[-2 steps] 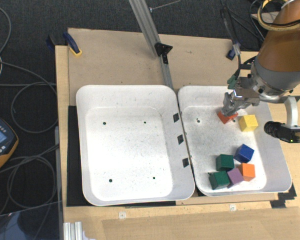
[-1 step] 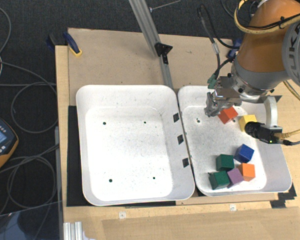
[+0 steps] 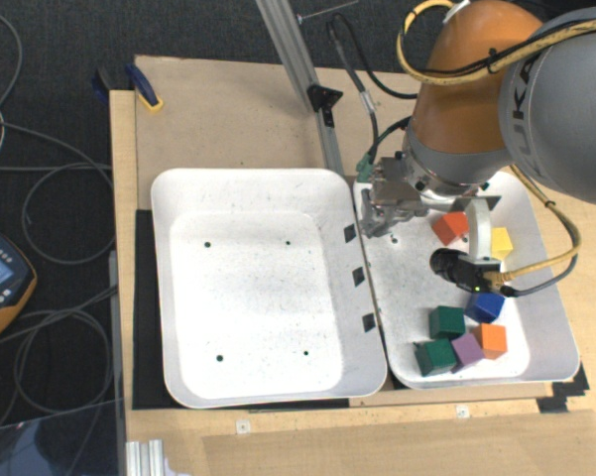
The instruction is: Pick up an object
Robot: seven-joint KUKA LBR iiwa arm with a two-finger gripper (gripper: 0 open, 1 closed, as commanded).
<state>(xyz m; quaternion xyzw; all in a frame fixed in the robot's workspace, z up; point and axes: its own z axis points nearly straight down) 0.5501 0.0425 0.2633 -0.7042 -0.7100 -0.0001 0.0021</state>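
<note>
My gripper (image 3: 380, 214) hangs below the orange wrist band, over the upper left part of the right bin (image 3: 545, 360), close to the wall it shares with the left bin. An orange-red block (image 3: 450, 228) and a yellow block (image 3: 501, 243) lie just right of it, partly under the arm. Near the bin's front lie a blue block (image 3: 486, 306), two green blocks (image 3: 446, 320) (image 3: 436, 356), a purple block (image 3: 467, 349) and an orange block (image 3: 493, 339). I see nothing held under the gripper.
The left bin (image 3: 178, 201) lies beside the right one with only small dark specks on its floor. A black cable end (image 3: 456, 266) hangs over the right bin's middle. A slanted metal rail (image 3: 298, 58) crosses the bench behind the bins.
</note>
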